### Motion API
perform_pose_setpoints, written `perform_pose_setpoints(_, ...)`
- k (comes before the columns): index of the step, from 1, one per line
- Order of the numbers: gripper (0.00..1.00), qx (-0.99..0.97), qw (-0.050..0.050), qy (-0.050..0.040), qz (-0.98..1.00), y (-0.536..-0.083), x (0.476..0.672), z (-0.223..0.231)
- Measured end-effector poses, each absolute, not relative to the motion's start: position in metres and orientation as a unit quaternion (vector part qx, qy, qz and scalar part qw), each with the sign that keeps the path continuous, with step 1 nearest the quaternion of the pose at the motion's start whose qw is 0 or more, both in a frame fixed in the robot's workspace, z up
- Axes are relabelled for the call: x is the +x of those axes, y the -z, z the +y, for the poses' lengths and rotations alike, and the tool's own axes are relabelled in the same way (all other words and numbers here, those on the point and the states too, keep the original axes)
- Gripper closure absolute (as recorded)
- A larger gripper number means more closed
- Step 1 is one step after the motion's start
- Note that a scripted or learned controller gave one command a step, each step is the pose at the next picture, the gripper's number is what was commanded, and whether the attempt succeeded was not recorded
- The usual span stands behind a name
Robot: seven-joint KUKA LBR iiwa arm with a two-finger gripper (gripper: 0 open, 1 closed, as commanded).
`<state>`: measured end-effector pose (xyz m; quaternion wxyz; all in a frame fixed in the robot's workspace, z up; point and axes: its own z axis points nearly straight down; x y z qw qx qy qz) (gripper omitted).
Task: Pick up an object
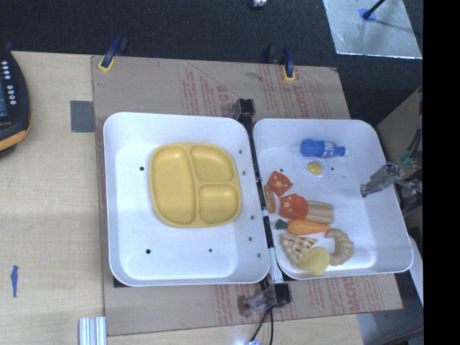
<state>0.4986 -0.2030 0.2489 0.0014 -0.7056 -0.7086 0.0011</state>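
Fingers [375, 186]: only a grey tip shows, poking in over the right rim of the right bin [392, 261]. Cannot tell whether they are spread or pressed together; nothing visible between them. The tip hangs above bare white floor of the bin, well apart from every object.

Right bin contents, working leftward from the tip. Far side: a blue bottle [322, 148] lying on its side, and just near of it a small yellow ball [315, 168]. Left and near part: a cluster of toy food. A red piece [279, 183] sits by the dividing edge; a red star-marked piece [293, 206] is just near of it, touching a tan cylinder [320, 210] on its right. Below these an orange carrot [307, 227] lies crosswise. Nearest the front rim: a pizza slice [296, 246], a pale yellow lump [314, 261] and a curved tan shrimp-like piece [342, 244], all crowded together.

Left bin [129, 250]: holds a yellow divided tray [194, 185] with three compartments, lying flat near the centre.

Both bins rest side by side on a brown cardboard sheet [180, 85] on the wooden counter [43, 228]. Blue clamps [288, 65] pin the sheet's far edge. A black-and-orange handheld device [11, 99] lies at the counter's far left edge.
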Motion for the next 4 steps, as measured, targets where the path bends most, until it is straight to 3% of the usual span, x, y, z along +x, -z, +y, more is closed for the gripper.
perform_pose_setpoints(1,0.0,-0.703,0.007,-0.0021,-0.711,-0.097,0.513,-0.132)
perform_pose_setpoints(2,0.0,-0.703,-0.001,0.0006,-0.711,-0.092,0.58,-0.1)
perform_pose_setpoints(3,0.0,-0.705,-0.003,0.0005,-0.709,-0.102,0.643,-0.15)
perform_pose_setpoints(4,0.0,-0.706,-0.001,-0.0004,-0.708,-0.106,0.648,-0.176)
